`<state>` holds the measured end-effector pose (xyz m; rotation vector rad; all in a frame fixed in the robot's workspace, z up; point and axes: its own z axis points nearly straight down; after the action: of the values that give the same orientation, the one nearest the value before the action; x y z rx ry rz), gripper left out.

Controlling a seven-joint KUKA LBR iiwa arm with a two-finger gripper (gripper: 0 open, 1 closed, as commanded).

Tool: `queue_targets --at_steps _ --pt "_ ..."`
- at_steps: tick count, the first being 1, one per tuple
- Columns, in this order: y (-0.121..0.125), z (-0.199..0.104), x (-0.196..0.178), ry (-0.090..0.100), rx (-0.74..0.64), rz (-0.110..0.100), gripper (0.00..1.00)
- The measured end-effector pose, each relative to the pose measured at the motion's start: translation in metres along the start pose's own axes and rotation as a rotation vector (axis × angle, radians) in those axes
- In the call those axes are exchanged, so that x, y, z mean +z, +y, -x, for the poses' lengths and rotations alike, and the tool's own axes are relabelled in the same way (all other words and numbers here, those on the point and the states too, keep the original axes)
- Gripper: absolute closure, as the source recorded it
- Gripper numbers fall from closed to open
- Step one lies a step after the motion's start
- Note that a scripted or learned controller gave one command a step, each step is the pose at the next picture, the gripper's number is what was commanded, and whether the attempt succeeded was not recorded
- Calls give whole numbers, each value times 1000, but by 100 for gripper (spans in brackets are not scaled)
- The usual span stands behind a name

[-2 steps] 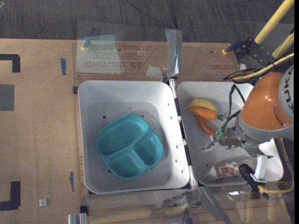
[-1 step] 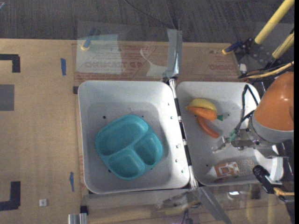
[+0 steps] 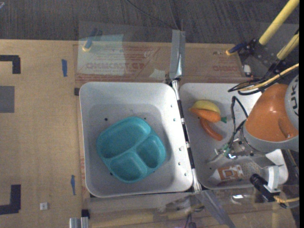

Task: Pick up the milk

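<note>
- Step: approach; gripper [image 3: 231,151] hangs over right bin [image 3: 199,127], just far of milk [image 3: 231,173]
- Finger state: cannot tell
- Next: descend onto milk, pinch

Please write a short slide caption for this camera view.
Gripper lowered above the milk carton in the right bin.

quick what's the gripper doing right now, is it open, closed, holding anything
Gripper: cannot be told. It is low in the right bin, just above the milk carton, which lies on the bin floor.
</note>
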<state>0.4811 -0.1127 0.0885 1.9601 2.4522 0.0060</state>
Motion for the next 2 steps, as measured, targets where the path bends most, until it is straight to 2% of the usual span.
queue_targets --at_steps 1,2 --pt "-6 26 -71 -2 -170 -1 0" --pt "-2 -1 -10 1 -304 -5 0"
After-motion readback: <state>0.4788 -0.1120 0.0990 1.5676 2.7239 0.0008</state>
